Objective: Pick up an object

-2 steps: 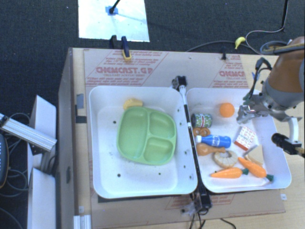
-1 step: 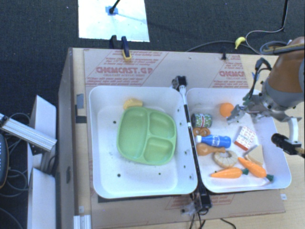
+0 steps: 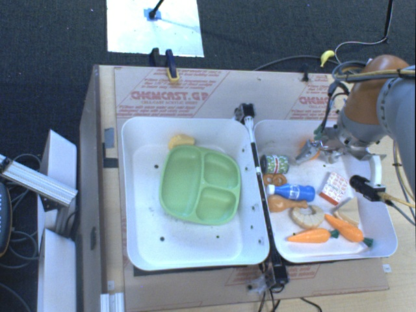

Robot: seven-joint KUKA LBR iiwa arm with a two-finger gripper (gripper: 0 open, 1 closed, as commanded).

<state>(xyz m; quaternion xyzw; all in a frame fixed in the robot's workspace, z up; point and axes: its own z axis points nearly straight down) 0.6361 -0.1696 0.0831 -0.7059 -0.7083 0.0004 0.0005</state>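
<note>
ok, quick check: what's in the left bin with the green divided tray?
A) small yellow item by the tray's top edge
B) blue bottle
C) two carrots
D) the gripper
A: a small yellow item sits at the top edge of the green divided tray in the left bin; the blue bottle and the carrots lie in the right bin.

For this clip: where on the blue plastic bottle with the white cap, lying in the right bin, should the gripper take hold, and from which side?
Probably across the middle of the blue plastic bottle, coming straight down from above. It lies flat on its side, cap toward the bin divider, so its long round body offers two parallel sides to close on. Fingers should straddle its short width; the orange toy pieces just below leave little room there.
</note>
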